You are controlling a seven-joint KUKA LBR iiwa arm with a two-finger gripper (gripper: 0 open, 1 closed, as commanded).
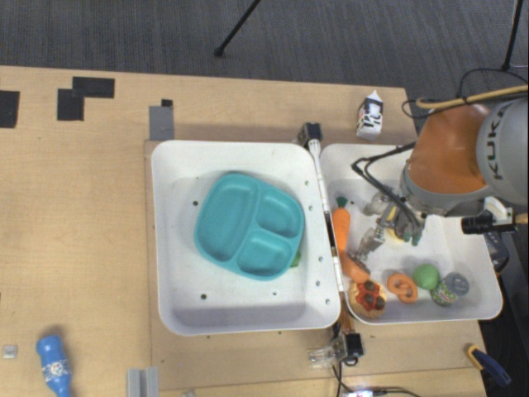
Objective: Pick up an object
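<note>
On tan bench, two white bins, grey carpet beyond

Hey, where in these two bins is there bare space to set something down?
Left bin: bare floor runs along the front and left walls around the teal divided plate. Right bin: its front is crowded with an orange carrot, an orange ring, a green ball and other small toys, and the gripper hangs over the middle.

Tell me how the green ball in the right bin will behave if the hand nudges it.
The green ball looks round and smooth, so it will probably roll. It sits close beside an orange ring and a grey ball, which may stop it soon. Being small, it seems light.
</note>
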